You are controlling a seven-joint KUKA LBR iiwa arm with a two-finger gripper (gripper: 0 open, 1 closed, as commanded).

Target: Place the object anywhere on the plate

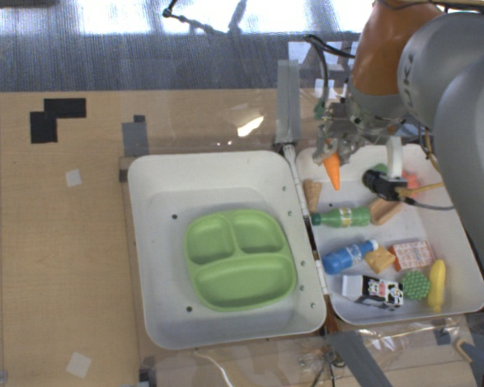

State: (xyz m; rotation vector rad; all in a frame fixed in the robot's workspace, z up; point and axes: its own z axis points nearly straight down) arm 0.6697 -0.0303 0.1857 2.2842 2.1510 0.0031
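A green plate (pixel 240 259) with three compartments lies in the left white bin (pixel 158 236). Over the back left corner of the right bin (pixel 464 289), my gripper (pixel 335 146) is shut on the top of an orange carrot (pixel 332 172). The carrot hangs point down from the fingers, to the right of the wall between the two bins and above the bin floor.
The right bin holds a tan cone (pixel 312 193), a green bottle (pixel 343 217), a wooden wedge (pixel 384 212), a blue bottle (pixel 348 256), a pink box (pixel 412 254), a black-and-white carton (pixel 373 289), a green ball (pixel 415 285) and a yellow piece (pixel 437 285).
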